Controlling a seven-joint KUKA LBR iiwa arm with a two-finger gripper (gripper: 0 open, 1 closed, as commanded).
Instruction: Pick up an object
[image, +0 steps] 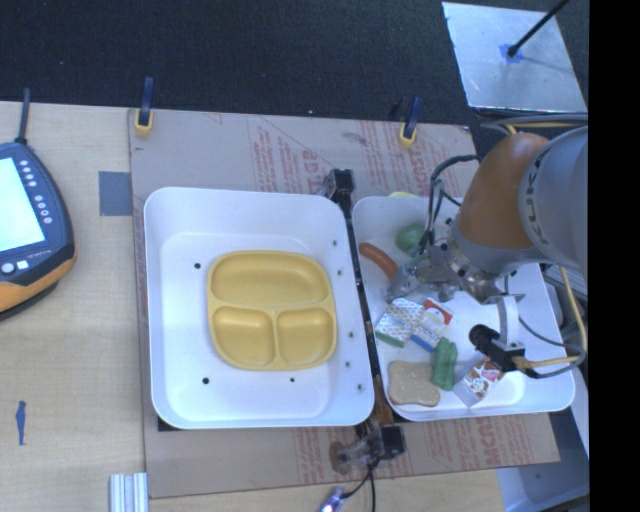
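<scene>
A wooden bench with a brown cardboard sheet carries two white bins side by side. The left bin (170, 300) holds a yellow tray (271, 308) with three compartments, and nothing lies in them. The right bin (550, 395) is full of small things: a sausage (379, 258) near its left wall, a green ball (410, 238) behind it, a packet (402, 322) in the middle, a green piece (444, 362), a slice of bread (413, 384) at the front and a small carton (480, 380) beside it. At the left edge of the bench rests a control pendant (30, 225).

The arm (520, 200) is low over the right bin, and its gripper (432, 270) is down among the things, just beside the sausage and the packet. I judge that the task is at the reaching step: no object is lifted, all of them lie in the bin.

The wrist and cables cover the fingers, so I cannot tell how they stand, or whether they touch something. The bin floor under the arm is also hidden.
</scene>
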